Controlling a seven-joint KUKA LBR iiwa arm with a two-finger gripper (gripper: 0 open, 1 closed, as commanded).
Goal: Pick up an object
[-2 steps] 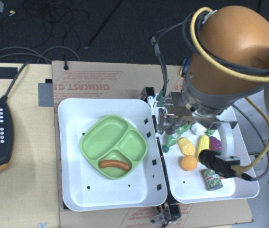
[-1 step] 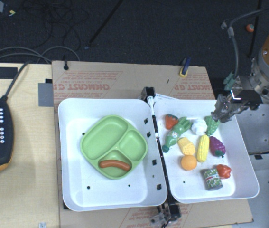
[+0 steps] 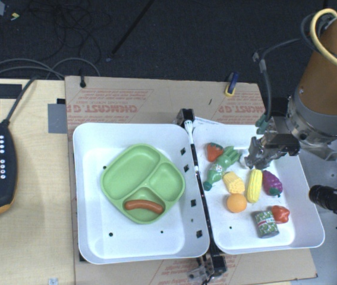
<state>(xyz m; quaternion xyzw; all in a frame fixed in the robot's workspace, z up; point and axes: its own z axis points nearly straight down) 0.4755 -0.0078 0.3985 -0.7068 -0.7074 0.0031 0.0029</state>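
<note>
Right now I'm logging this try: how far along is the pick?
Nothing looks picked yet. The gripper hovers low in the right bin, just above the toy corn cob; no item sits between its fingers. Left: closing on one toy and lifting it.

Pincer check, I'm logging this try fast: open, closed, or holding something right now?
Pincer: cannot be told; it hangs low over the right bin, just above the corn cob.

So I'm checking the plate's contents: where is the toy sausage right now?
The toy sausage lies in the front compartment of the green divided plate, in the left bin.
</note>
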